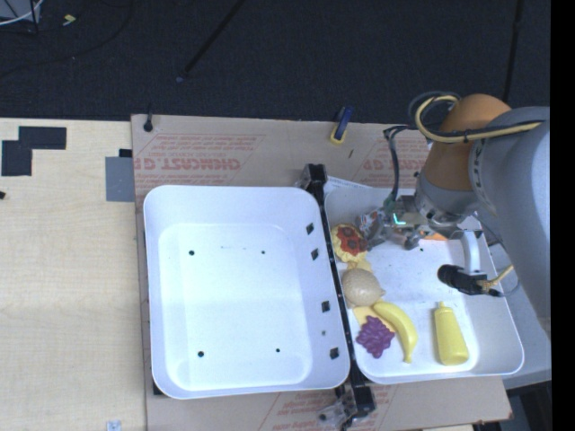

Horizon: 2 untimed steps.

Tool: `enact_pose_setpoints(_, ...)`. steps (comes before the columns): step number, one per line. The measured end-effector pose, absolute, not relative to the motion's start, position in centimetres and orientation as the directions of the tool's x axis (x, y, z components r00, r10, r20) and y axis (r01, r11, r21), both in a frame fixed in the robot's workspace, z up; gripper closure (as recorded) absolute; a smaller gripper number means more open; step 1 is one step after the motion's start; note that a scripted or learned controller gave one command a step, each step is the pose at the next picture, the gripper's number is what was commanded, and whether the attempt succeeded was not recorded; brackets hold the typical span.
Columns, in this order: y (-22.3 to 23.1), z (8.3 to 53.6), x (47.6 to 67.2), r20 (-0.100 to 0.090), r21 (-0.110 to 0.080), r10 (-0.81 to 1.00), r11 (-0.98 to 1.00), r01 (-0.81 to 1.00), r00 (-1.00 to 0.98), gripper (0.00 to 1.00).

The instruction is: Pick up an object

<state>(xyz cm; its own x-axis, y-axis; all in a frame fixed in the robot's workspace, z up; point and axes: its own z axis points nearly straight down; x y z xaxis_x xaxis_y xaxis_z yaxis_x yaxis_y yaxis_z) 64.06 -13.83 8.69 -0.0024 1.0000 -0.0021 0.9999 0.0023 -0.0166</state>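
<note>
Several toys lie in the right bin (503,357) of the camera view: a red-and-yellow toy (349,240) just left of the pincer (392,225), a beige ball (361,285), banana (399,327), purple grapes (375,335) and yellow bottle (449,333) below it. We cannot tell the pincer's state, and we see nothing lifted, so we judge the pick not yet made.

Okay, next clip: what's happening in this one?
A grey arm reaches in from the right and has its gripper low over the far end of the right bin, near a red and yellow toy. A banana, purple grapes, a yellow bottle and a beige piece lie untouched. The left bin sits beside it.
</note>
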Motion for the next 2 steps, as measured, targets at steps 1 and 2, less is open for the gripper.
enact_pose_setpoints(1, -12.7, 8.8, 64.0, -0.015, -0.008, 1.0, -0.009, 1.0, 0.009, 0.0)
enact_pose_setpoints(2, -10.0, 12.0, 64.6, -0.002, 0.004, 1.0, 0.0, 1.0, 0.0, 0.0)
